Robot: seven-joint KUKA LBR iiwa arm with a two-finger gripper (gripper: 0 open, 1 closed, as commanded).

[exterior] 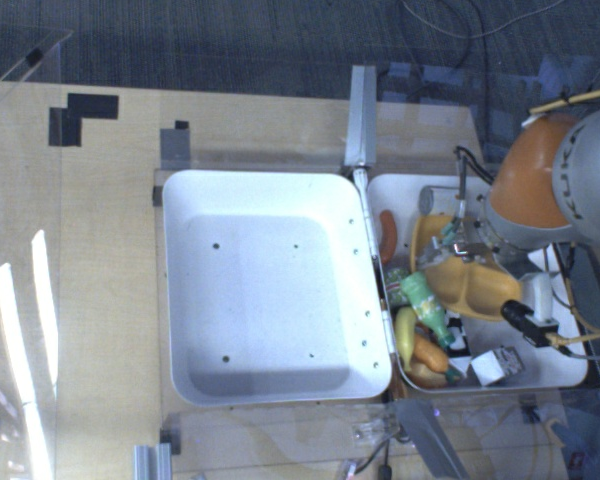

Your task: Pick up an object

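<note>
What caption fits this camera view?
Arm reaches over the right bin, crowded with a banana, green bottle and sausage; left bin alongside.

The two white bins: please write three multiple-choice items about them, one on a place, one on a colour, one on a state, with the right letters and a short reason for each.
1. Where do the objects lie?
A. in the right bin
B. in the left bin
C. on the bench, in front of both bins

2. What colour is the bottle that lies among the objects?
A. blue
B. green
C. black

3. How is the banana?
A. hanging in the air under the arm
B. standing upright on the left bin's rim
C. lying in the bin

Answers:
1. A: the pile sits in the right bin, beside the left bin.
2. B: the bottle is green with a pale label.
3. C: the banana lies in the right bin near the divider, by the orange carrot-like piece; the arm is above the bin's far side.
</note>
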